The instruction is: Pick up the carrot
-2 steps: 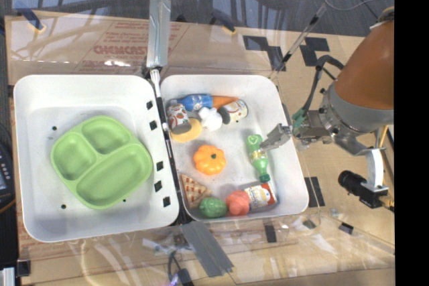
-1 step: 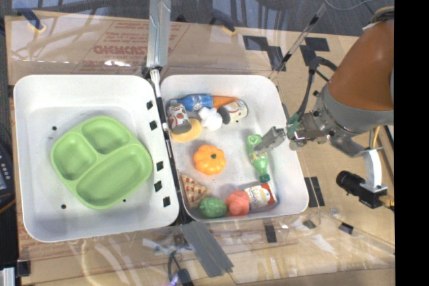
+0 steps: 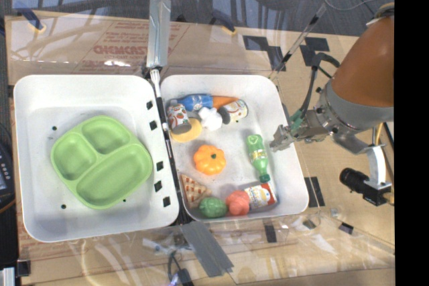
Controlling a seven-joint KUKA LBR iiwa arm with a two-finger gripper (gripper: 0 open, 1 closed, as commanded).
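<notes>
Hovering over right bin's [image 3: 289, 144] right rim: pincer [image 3: 280, 141] | finger state unclear | carrot [image 3: 224, 102] near far wall

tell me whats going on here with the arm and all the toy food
A grey and orange robot arm reaches in from the right, its claw at the right rim of the right bin. It is after the carrot, which lies at that bin's far end among other toy food, such as a pumpkin and a green bottle. The left bin has a green divided plate.
</notes>
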